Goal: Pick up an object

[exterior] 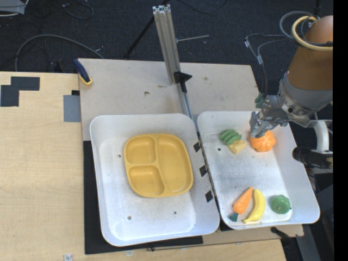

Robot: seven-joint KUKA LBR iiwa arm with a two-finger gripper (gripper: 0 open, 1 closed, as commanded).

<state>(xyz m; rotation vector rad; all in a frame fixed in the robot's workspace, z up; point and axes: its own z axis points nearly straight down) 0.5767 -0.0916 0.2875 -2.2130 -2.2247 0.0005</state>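
Observation:
In the right bin, an orange toy fruit lies near the far right side. My gripper hangs right over it, its tip at the fruit's upper left edge. A green and yellow toy vegetable lies just left of the orange fruit. At the near end of the same bin lie a carrot, a banana touching it, and a green round fruit. Nothing shows as lifted off the bin floor.
The left bin holds a yellow divided plate. An aluminium post rises behind the gap between the bins. Cables and a bracket sit at the right bin's outer edge.

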